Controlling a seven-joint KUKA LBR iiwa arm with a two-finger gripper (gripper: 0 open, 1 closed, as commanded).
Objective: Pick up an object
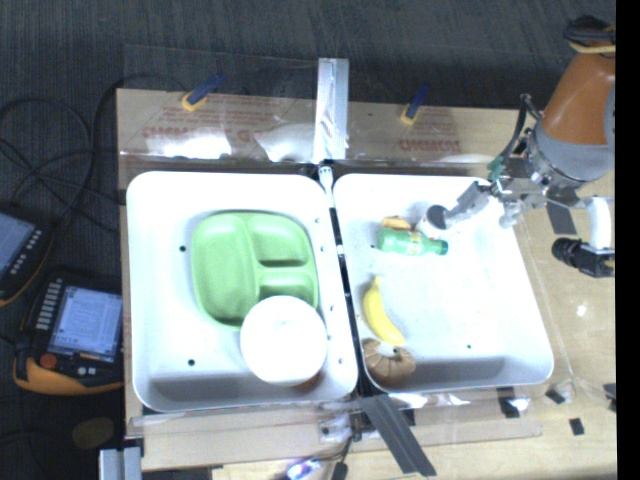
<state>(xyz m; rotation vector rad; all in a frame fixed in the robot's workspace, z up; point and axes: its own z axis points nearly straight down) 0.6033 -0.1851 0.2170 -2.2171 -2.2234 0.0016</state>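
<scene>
Here, green bottle (411, 242) just left of hand (440, 215)

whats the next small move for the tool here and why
Probably ease the tool down and slightly left onto the green bottle. The tool sits just off the bottle's right end in the right bin, with nothing seen in its grasp; the banana lies farther off.
</scene>
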